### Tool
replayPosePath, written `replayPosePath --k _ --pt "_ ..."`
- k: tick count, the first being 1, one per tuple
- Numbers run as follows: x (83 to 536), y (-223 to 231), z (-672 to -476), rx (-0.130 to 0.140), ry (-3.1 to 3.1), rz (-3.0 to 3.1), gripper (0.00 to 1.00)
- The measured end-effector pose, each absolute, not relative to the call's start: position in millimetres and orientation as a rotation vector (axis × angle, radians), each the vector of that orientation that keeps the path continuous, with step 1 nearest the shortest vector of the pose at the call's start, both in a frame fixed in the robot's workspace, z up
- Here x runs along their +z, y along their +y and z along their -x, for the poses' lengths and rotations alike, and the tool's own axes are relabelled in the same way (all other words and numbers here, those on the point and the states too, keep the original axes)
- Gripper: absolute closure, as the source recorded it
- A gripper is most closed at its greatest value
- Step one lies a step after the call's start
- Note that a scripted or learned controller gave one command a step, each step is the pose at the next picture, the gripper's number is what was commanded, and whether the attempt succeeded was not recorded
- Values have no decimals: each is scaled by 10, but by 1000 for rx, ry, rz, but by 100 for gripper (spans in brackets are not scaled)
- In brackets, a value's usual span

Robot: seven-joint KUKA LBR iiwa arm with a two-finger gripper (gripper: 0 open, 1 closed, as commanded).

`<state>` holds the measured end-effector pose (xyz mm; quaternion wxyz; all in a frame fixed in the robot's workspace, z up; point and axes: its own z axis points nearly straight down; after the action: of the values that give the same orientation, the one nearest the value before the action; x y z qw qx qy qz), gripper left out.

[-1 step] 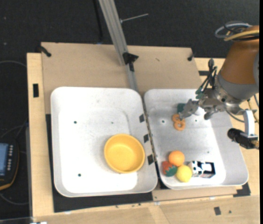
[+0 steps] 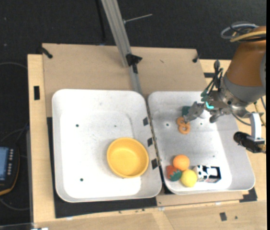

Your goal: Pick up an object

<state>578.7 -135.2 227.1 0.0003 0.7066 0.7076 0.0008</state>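
Orange ring (image 2: 184, 126) hangs at the hand (image 2: 188, 115) above the right bin (image 2: 230, 143).

The arm (image 2: 244, 75) is a thick rounded tube, its upper part a glossy orange-brown band, with a grey metal section below it. A loop of pale cable sits at its top edge, and thin dark cables run down its left side. At the narrow end there is a small teal-green light or marking. The gripper (image 2: 188, 113) is dark and greenish, small beside the bulky arm.
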Motion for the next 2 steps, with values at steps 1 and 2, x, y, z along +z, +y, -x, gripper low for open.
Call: replayPosePath --k 1,2 --pt "1741 -1291 -5708 -5 2222 -2224 0" --pt "1287 -1235 -5728 -6 2218 -2227 0"
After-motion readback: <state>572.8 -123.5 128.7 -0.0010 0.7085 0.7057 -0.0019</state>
